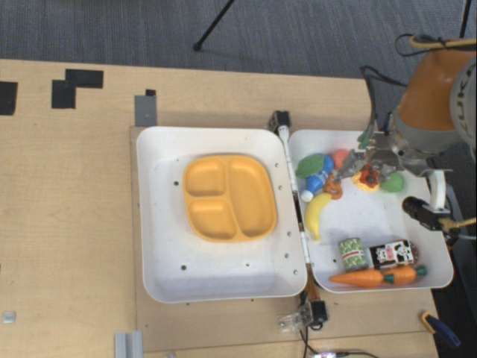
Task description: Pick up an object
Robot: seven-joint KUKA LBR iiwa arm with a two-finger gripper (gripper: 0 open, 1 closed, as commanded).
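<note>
Hovering hand (pixel 365 164) above toy heap (pixel 369 177), right bin's (pixel 373 222) far end.

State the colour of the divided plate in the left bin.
Orange-yellow; the divided plate shows best in the camera view.

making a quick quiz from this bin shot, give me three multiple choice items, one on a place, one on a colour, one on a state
1. Where does the divided plate lie?
A. left bin
B. right bin
C. on the bench outside the bins

2. What colour is the banana?
A. purple
B. yellow
C. black

3. How do the two carrots rest?
A. standing upright
B. hanging over the rim
C. lying flat along the near wall of the right bin

Answers: 1 A, the plate sits in the left bin. 2 B, it is plainly yellow. 3 C, both lie on their sides by the near wall.
</note>
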